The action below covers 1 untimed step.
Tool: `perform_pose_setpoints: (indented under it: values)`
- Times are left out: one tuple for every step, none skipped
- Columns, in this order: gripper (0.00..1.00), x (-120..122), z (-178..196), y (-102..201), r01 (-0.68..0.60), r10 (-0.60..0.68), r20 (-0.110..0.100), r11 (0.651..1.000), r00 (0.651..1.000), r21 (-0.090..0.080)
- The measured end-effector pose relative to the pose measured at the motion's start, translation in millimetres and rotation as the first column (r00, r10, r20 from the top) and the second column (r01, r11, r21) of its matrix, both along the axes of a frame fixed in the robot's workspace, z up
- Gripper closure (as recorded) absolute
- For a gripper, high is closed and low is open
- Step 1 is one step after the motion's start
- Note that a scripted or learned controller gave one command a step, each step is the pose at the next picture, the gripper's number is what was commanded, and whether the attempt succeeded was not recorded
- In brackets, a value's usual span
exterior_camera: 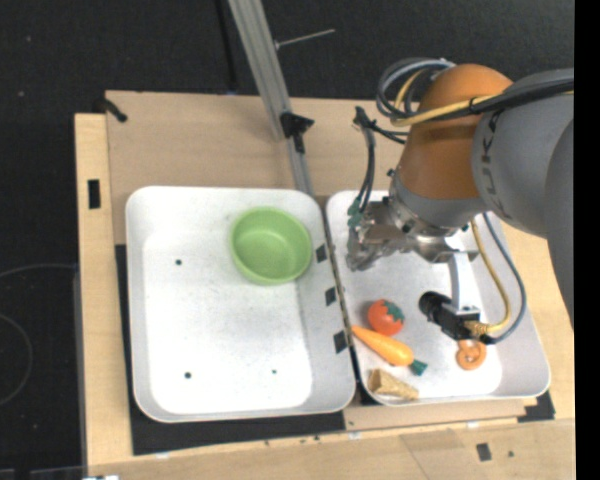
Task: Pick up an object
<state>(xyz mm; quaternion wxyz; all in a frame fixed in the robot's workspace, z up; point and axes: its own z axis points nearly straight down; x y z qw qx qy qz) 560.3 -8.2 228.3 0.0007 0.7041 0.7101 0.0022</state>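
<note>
Tan wedge lies at the near edge of the right bin. Just behind it are an orange carrot and a red tomato-like piece, with a small orange ring well to the side. Hand hangs over this bin's far left part; apart or together, cannot tell. Green bowl sits upright in the left bin. Pale wooden tabletop, dark floor all round.

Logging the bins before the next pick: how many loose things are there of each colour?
Green: 1, bowl
Orange to red-orange: 3, round fruit, carrot, small piece
Tan: 1, wedge
Total: 5
</note>
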Motion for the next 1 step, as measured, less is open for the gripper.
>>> perform_pose_setpoints:
  values:
    - [1.00,-3.3,9.6,54.3,-0.001,0.001,-0.001,1.000,1.000,0.000]
